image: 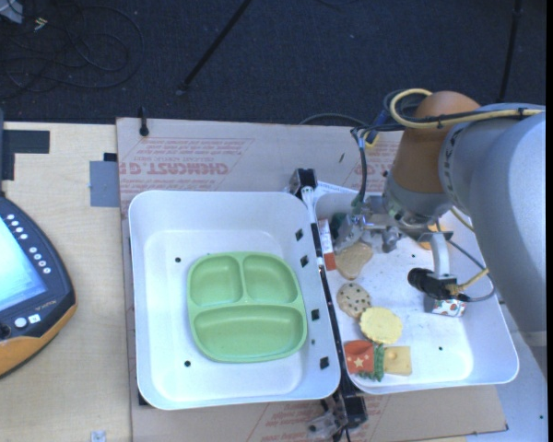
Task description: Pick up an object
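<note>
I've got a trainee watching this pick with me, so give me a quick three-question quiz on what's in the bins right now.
1. True or false: the green divided plate lies in the right bin.
2. Which item lies nearest the gripper?
A. the tan heart-shaped piece
B. the yellow round piece
C. the red piece
3. Fill in: the spotted cookie lies between the tan heart-shaped piece and the ______ round piece.

Key:
1. False; it lies in the left bin.
2. A
3. yellow
</note>
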